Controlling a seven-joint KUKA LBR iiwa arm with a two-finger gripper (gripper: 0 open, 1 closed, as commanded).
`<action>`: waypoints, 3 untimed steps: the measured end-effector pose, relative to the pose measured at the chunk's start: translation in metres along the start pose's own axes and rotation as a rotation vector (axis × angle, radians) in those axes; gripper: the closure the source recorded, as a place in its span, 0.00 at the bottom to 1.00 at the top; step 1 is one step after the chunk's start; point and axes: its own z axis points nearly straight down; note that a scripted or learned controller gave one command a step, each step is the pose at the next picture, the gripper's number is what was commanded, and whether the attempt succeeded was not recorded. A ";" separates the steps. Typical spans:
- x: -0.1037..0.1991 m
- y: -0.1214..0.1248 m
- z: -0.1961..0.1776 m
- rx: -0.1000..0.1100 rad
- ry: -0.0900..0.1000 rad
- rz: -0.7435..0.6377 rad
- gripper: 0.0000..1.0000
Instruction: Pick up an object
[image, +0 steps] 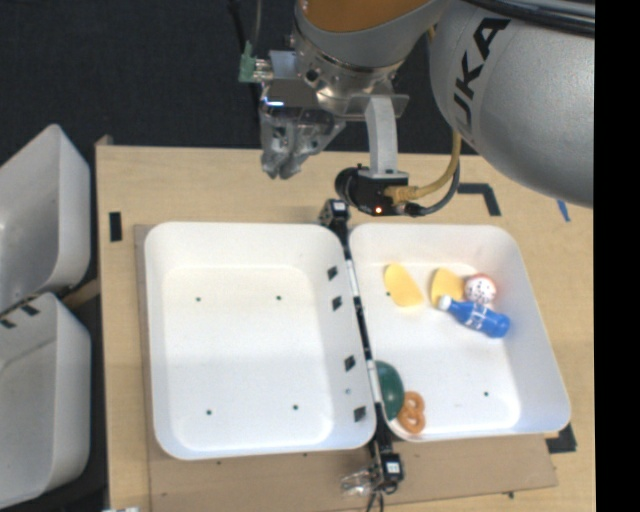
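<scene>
**Items for picking, all in the right bin (500, 400):**
- Yellow piece (404, 286): pale yellow and rounded, in the far half of the bin, nearest the wall shared with the other bin.
- Second yellow piece (444, 285): smaller, just right of the first, touching or nearly touching the blue bottle's cap end.
- Small ball (480, 290): white with red markings, just right of the second yellow piece and against the upper side of the bottle.
- Blue bottle (480, 319): lies on its side at a slant, white cap toward the left, directly in front of the ball.
- Green object (389, 382): dark and rounded, in the near left corner, against the shared wall.
- Orange pretzel-shaped piece (411, 411): just in front of the green object and touching it, close to the near rim.

**Containers:**
- Right bin: shallow and white, with small dark dots on the floor.
- Left bin (240, 340): the same type, set edge to edge with the right bin. Black clips (350, 320) sit along the join.

**Support:**
- Tabletop (200, 180): a pale wood board that carries both bins.

**Robot:**
- End effector (287, 152): hangs above the bare tabletop beyond the far rim of the left bin, well apart from every item. It is blurred, so it cannot be told whether it is released or clenched.
- Arm (520, 80): grey, entering from the upper right, with an orange band above the wrist.
</scene>
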 end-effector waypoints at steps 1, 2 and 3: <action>0.031 -0.010 -0.050 -0.014 0.003 0.002 1.00; -0.064 0.009 -0.080 -0.014 -0.001 0.016 1.00; 0.015 -0.032 0.032 0.005 -0.001 -0.002 1.00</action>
